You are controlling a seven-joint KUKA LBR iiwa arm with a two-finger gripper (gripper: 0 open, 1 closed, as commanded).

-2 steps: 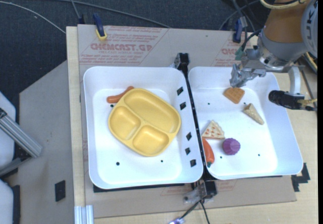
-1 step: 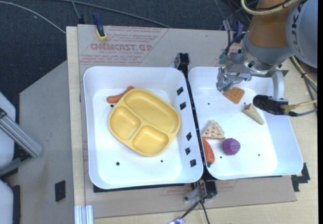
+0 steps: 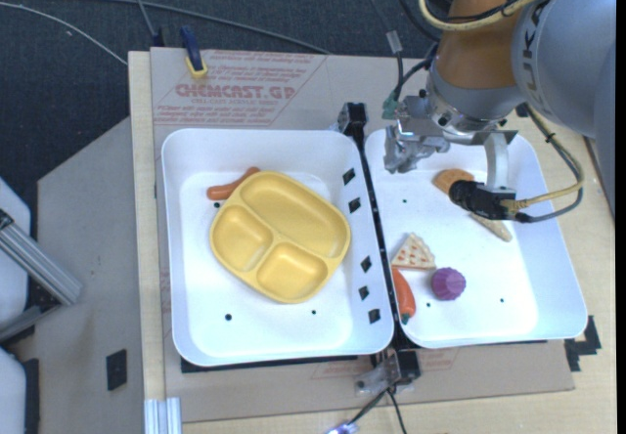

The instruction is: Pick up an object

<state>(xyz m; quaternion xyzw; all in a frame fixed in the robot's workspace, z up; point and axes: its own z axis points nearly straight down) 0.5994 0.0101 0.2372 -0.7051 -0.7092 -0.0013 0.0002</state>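
The pincer (image 3: 406, 156) is seen low over the upper left of the right bin (image 3: 548, 320), near the divider; nothing is visibly held, and how far it is open cannot be told from above. Candidate objects are left lying in that bin: a waffle wedge (image 3: 415, 253), an orange carrot (image 3: 404, 293), a purple piece (image 3: 448, 282) and a tan piece (image 3: 452, 179), all apart from the pincer; a yellow divided plate (image 3: 279, 237) is set in the left bin (image 3: 186, 325), over an orange sausage (image 3: 230, 187). The task is judged not yet done; descent onto one object, closing and lifting are left.
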